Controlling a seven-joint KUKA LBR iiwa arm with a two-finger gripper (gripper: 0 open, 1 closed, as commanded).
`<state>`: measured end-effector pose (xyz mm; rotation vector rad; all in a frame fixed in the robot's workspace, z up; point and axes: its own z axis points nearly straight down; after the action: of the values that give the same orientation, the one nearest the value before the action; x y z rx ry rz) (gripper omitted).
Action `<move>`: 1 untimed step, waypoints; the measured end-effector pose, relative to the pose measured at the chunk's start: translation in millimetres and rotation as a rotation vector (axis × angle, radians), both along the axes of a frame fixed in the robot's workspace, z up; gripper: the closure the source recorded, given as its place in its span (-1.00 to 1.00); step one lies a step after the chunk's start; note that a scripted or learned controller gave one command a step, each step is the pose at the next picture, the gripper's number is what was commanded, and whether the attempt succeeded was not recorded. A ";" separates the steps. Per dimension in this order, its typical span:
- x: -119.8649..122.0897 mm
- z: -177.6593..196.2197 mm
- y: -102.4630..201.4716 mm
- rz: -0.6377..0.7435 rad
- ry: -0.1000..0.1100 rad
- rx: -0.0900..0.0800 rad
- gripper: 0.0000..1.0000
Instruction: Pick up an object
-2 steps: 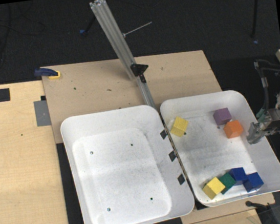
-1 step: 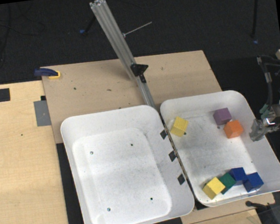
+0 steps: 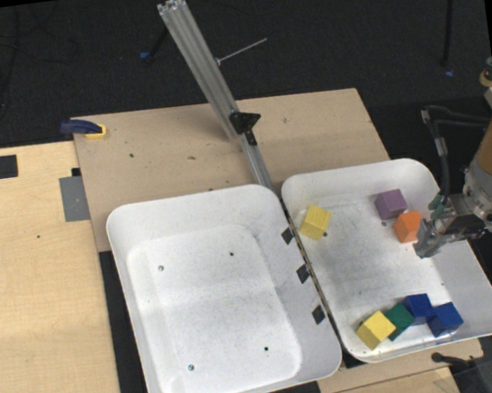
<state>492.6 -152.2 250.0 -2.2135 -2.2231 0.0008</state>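
The right bin (image 3: 366,176) holds several blocks. A yellow block (image 3: 314,222) lies near its left wall. A purple block (image 3: 391,204) sits at the upper right with an orange block (image 3: 407,227) just below it. At the front lie a yellow block (image 3: 374,328), a green block (image 3: 398,318) and two blue blocks (image 3: 418,306) (image 3: 444,318). My gripper (image 3: 429,240) reaches in from the right and sits low over the bin, just right of and below the orange block.
The left bin (image 3: 140,217) lies beside the right one, with black clips along the shared wall. A slanted aluminium bar (image 3: 206,69) rises behind the bins. A blue and yellow clamp (image 3: 83,128) lies at the bench's back left.
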 end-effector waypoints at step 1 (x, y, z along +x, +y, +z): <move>8.4 -11.1 53.3 0.000 0.000 0.000 1.00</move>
<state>501.0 -98.9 238.9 -2.2131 -2.2233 0.0004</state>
